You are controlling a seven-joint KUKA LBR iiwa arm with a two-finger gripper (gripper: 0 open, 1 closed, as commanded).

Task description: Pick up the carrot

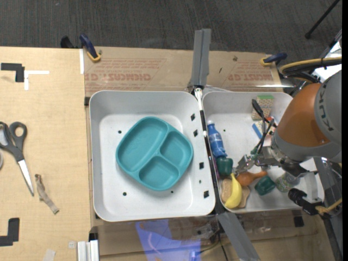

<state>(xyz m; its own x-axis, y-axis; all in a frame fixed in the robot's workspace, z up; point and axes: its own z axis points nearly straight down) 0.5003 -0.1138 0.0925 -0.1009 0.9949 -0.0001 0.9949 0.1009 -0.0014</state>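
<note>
Two bins sit side by side on the bench, the left bin (98, 162) touching the right bin (239, 105) along a shared divider. In the left bin a three-compartment plate (155, 153) lies at the middle. In the right bin a bottle (215, 140) lies along the left wall, a banana (234, 193) near of it at the near-left corner. The carrot (250, 175) lies just right of the banana, directly under the gripper (255, 160), which reaches in from the right. A brush (260, 110) lies at the far side. Scissors (18, 151) lie on the bench well left of the bins.
</note>
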